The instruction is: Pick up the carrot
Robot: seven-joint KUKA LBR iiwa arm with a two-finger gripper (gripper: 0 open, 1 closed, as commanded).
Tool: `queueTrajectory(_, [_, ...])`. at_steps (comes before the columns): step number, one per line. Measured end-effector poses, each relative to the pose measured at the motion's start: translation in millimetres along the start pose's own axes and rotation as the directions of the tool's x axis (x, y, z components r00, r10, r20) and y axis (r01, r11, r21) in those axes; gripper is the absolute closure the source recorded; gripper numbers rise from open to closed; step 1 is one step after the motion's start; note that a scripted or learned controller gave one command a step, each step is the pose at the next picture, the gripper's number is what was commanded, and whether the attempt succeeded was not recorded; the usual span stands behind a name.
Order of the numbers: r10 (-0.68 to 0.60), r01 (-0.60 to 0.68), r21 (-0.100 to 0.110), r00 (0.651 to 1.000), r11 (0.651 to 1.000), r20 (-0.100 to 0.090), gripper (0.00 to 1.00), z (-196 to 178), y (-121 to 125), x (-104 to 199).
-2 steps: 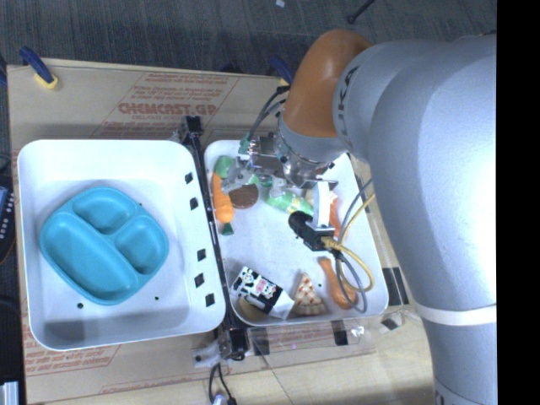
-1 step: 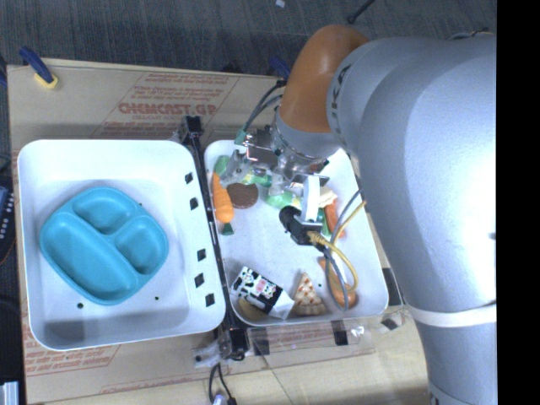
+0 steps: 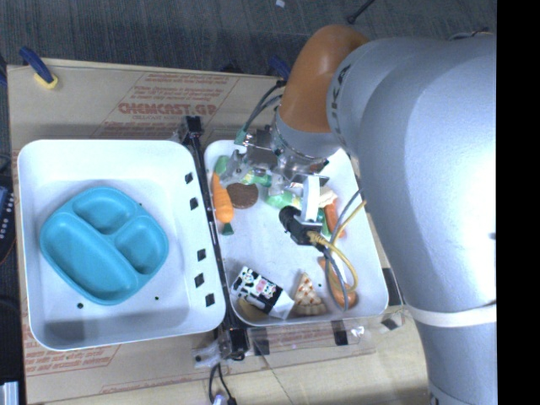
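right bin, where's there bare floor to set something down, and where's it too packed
In the right bin, the barest floor is the middle patch, bordered by the carrot on the left, the black-and-white carton and pizza slice below. The top is crowded under the gripper. The left bin has open floor around the blue divided plate.

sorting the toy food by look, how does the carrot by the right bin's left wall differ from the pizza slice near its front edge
The orange toy carrot is long and slim; the tan triangular toy pizza slice is short and wedge-shaped. The carrot is plain orange with a green end; the pizza slice is tan with small red spots. The carrot lies against the white right bin's left wall, the pizza slice near its front edge. Both lie flat in that bin, apart from the arm.
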State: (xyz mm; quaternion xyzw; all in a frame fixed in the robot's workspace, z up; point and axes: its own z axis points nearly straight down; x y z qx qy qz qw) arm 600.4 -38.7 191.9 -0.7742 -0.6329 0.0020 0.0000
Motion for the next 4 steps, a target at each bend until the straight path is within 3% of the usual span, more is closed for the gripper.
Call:
queueTrajectory(2, [0.0, 0.0, 0.0, 1.0, 1.0, 0.0, 0.0, 0, 0, 0])
queueTrajectory(3, [0.069, -0.069, 0.014, 0.998, 0.997, 0.003, 0.0, 86, -8, -59])
queueTrajectory(4, [0.24, -0.24, 0.01, 0.971, 0.971, -0.001, 0.0, 101, -31, -64])
